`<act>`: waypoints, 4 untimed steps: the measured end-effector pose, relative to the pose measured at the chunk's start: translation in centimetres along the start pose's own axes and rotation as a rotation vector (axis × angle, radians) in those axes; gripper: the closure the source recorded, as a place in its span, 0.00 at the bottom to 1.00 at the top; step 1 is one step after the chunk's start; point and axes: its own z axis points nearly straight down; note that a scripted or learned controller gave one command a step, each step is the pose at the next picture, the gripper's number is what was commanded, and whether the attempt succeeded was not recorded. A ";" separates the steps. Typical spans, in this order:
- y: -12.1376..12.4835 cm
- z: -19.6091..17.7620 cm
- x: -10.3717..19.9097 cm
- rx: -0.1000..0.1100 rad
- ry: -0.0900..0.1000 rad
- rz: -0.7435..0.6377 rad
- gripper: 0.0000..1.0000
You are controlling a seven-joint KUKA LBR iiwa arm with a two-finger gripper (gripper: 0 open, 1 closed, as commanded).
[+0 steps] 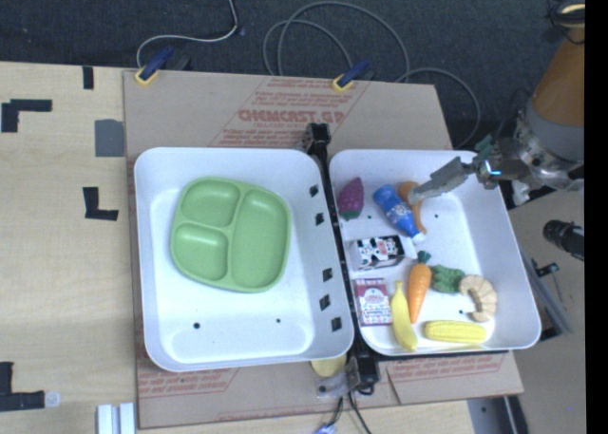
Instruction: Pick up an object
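The grey gripper (425,190) is hovering over the right white bin (503,261), just beside the blue plastic bottle (396,210) lying near a purple toy eggplant (351,196); whether it is clenched, I cannot tell. A green divided plate (231,234) is sitting in the left bin (157,261).

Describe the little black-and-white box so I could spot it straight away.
Look in the right white bin, the one full of toy food. Near its middle, just below the blue bottle and above the red carton, lies the black-and-white box. It is the only thing there with cow-like patches; its neighbours are brightly coloured.
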 end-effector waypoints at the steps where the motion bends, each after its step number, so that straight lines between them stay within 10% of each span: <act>1: 6.9 15.8 4.1 -0.007 -0.004 0.005 0.00; 2: 11.1 18.7 4.0 -0.001 -0.023 0.003 0.00; 3: 11.0 17.8 4.6 -0.002 -0.010 0.006 1.00; 4: 8.1 8.6 10.9 -0.003 0.002 -0.005 1.00</act>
